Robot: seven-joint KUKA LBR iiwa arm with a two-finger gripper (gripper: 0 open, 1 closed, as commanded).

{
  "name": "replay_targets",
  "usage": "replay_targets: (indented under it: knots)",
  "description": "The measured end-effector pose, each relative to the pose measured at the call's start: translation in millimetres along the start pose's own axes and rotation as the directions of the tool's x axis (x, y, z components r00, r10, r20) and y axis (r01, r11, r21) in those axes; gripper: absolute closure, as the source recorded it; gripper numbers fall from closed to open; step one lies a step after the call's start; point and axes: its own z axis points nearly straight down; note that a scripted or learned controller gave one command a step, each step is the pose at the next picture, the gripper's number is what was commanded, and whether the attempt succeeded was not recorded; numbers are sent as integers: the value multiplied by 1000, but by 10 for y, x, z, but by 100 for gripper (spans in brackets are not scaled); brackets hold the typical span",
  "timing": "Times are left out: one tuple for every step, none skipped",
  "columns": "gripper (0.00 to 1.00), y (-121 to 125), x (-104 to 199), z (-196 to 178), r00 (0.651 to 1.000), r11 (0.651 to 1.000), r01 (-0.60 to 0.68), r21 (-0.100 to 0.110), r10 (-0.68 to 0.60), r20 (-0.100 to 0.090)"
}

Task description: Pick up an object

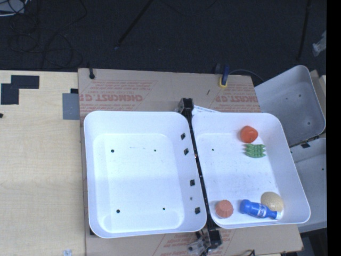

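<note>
The right bin (234,124) holds several small objects. An orange-red ball (248,134) lies near its far right side, with a green ridged piece (254,151) just below it. Along the near wall lie a salmon-pink round object (224,208), a blue bottle on its side (257,209) and a tan egg-shaped object (272,200) touching the bottle's right end.
The left bin (96,143) stands beside the right one, the two joined by a black divider with clips (193,164). Both rest on a cardboard sheet (138,92) on the wooden bench. A grey-white panel (293,100) juts up at the right.
</note>
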Motion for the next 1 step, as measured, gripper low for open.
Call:
replay_targets:
  knots:
    - [0,0,0,0,1000,1000,0,0,0,0]
